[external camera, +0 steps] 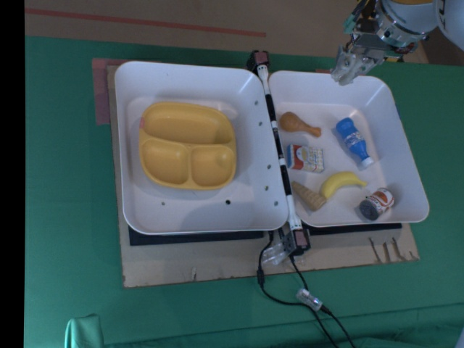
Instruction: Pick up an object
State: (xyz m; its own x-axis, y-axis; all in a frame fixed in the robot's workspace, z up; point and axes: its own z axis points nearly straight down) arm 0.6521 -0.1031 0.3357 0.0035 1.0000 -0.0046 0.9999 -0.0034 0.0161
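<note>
Six items: all lie in the right bin (406, 165), none between the fingers.
Gripper (351, 69): hangs at the bin's far rim, near its far-left corner, pointing down; nothing is held.
Fingers: whether they are open or closed cannot be told from this slant.
Drumstick (299, 124): nearest item, toward the camera and a little left of the fingers; long axis runs left-right, thin end to the right.
Bottle (353, 141): blue, toward the camera and almost in line with the fingers; long axis runs away-to-near, cap at the near end.
Carton (305, 158): beyond the drumstick on the near side, left of the fingers' line, lying flat.
Banana (341, 183): farther toward the camera, curved, long axis roughly left-right.
Cone (309, 196): near-left of the banana, close to the bin's inner wall.
Can (375, 204): farthest from the fingers, at the near-right, on its side.
Left bin (138, 85): well to the left of the fingers, holding a yellow tray (188, 144).
Judgement: drumstick or bottle look the shortest reach; each calls for travel toward the camera, then descent, with the fingers set across the long axis.
</note>
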